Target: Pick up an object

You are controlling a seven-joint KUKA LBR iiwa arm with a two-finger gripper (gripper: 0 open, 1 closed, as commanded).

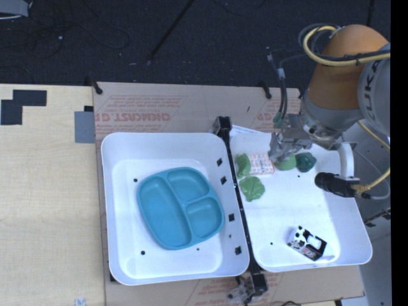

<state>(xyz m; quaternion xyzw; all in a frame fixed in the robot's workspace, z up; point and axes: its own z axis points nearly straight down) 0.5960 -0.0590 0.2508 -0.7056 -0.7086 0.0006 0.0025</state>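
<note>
My gripper (280, 155) hangs low over the far part of the right bin (344, 234). Right beside its tip lie a light green piece (287, 164) and a teal round piece (306, 162). A small pink-and-white packet (261, 164) lies just left of the gripper. Two green leafy items lie further left, one near the divider (243, 164) and one below it (252, 188). A black-and-white object (306, 243) rests near the bin's front. Nothing is seen between the fingers.
The left bin (121, 171) holds a blue divided plate (180, 206). A black divider strip (233, 196) runs between the bins. Cardboard lies under both bins, and pale bench surface lies to the left.
</note>
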